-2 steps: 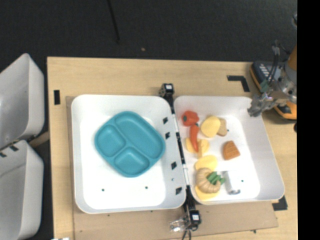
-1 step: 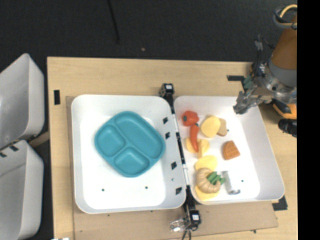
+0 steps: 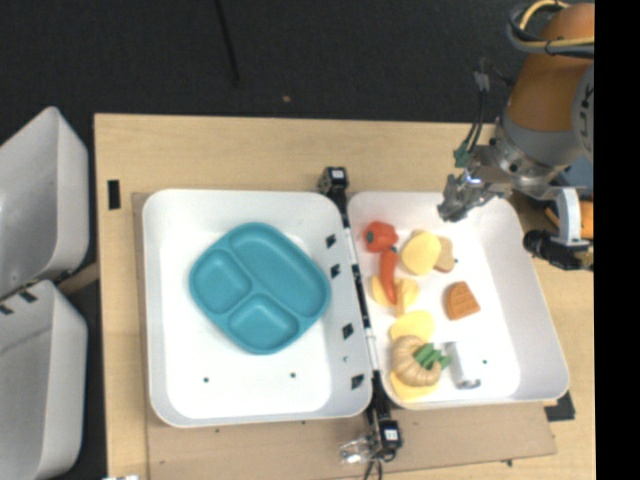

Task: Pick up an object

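My gripper (image 3: 455,205) hangs over the back edge of the right bin (image 3: 505,368), above and to the right of the toy food. Nothing shows between its fingers. Below it lie a red pepper (image 3: 379,234), a round yellow piece (image 3: 421,253), an orange-red carrot-like piece (image 3: 388,273), and a brown bread-like slice (image 3: 460,300). Nearer the front sit a yellow piece (image 3: 411,325), a tan coiled pastry with green on it (image 3: 412,358), and a small grey block (image 3: 458,362).
The left bin (image 3: 175,368) holds a teal divided plate (image 3: 259,286). A hinge with black clips (image 3: 350,298) joins the two bins. White boxes (image 3: 35,268) stand off the bench at the left. The arm's orange band (image 3: 545,78) rises at the upper right.
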Controlling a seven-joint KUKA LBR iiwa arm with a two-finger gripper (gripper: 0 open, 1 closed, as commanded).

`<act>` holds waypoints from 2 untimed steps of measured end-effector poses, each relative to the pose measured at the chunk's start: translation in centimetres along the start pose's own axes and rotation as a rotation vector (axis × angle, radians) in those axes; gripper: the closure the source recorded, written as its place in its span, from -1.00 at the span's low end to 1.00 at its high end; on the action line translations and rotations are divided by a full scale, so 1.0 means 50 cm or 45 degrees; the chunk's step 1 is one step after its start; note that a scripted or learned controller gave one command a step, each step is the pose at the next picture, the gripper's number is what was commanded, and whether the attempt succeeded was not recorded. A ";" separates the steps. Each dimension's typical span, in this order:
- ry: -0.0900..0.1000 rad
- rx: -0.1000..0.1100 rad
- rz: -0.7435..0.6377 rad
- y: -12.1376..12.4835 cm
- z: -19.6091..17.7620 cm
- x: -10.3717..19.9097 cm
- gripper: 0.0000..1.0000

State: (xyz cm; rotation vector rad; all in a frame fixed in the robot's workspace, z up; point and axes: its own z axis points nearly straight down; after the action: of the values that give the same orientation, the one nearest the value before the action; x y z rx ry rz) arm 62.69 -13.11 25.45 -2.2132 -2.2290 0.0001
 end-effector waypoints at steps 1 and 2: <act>0.001 0.001 0.000 0.002 0.021 0.118 1.00; 0.001 0.004 0.000 0.021 0.047 0.229 1.00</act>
State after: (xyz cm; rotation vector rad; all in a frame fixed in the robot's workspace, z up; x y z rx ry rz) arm 63.64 -1.64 23.11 -2.2116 -2.2269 0.0025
